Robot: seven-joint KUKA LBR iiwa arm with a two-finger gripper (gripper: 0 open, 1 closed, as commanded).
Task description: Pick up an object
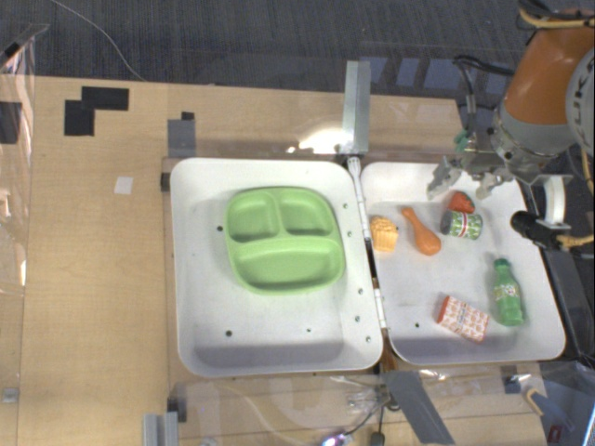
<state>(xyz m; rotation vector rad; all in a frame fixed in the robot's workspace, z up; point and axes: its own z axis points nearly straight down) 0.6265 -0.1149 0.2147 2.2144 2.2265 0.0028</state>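
My gripper (463, 190) hangs over the back of the right bin (409, 337), with its two fingers spread wide apart, so it is open. A small red object (462, 203) lies just below the gap between the fingertips, and nothing is held. A green can (462, 225) lies on its side right in front of that red object. An orange carrot (421, 231) sits to the left of the can. Near the bin's left wall is a yellow block (383, 234). A green bottle (507, 292) and a red patterned box (462, 318) lie toward the front.
The left bin (200, 342) holds a green divided plate (284, 238). A metal post (357, 100) rises behind the seam between the bins. The arm's orange band (548, 72) and a cable sit at the right, over the bin's right rim.
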